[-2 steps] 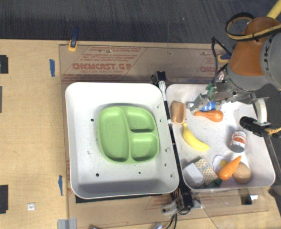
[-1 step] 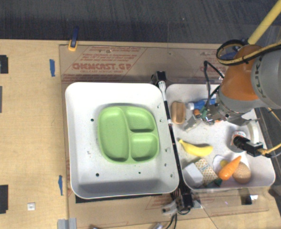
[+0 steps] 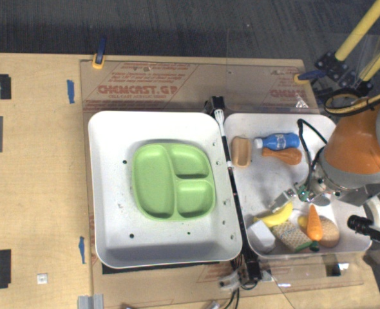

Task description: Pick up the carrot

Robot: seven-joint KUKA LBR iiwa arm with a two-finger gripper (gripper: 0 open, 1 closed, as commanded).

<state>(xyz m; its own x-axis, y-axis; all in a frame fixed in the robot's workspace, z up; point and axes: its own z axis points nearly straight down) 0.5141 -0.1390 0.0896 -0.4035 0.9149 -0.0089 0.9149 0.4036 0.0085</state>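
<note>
The carrot [image 3: 313, 223] is a small orange piece with a green end. It stands nearly upright in the right bin [image 3: 261, 185] near its front right corner, leaning on a tan waffle-like piece [image 3: 293, 235] and a brown roll [image 3: 330, 232]. My gripper [image 3: 304, 196] hangs just above and slightly left of the carrot's top end, under the grey wrist and the orange band [image 3: 356, 148]. The wrist hides much of the gripper, and whether it touches the carrot is unclear.
A yellow banana [image 3: 277, 216] and a white cup [image 3: 262, 236] lie left of the carrot. A blue bottle [image 3: 278, 141], a drumstick [image 3: 288, 156] and a tan block [image 3: 241, 151] sit at the back. The left bin [image 3: 113, 172] holds a green divided plate [image 3: 172, 180].
</note>
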